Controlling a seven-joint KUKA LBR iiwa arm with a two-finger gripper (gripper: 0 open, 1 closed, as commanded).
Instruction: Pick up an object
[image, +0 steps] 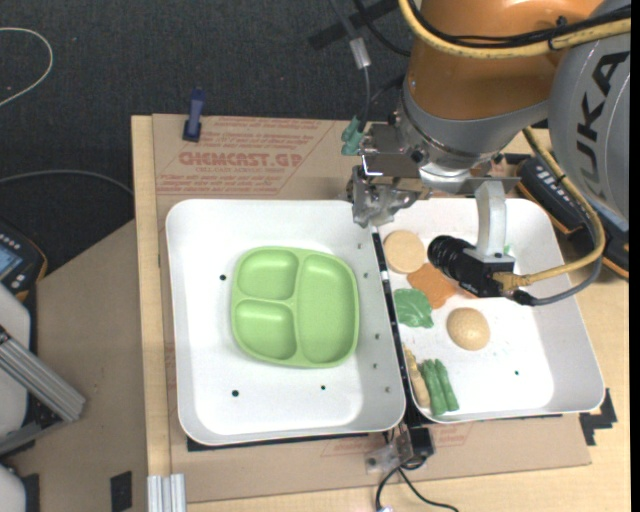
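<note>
The gripper hangs over the back edge of the ridge between the two bins, below the orange wrist band. Nothing shows in its grasp. In the right bin, just right of the gripper, lies a flat tan disc. In front of the disc are an orange piece, a green leafy piece and a tan round bun. Green pods lie near that bin's front left corner. A light green divided plate sits in the middle of the left bin.
A black cylinder with a yellow cable, mounted on the arm, hangs over the right bin's middle. Cardboard lies behind the bins with a blue clip on its back edge. A metal rail stands at the far left.
</note>
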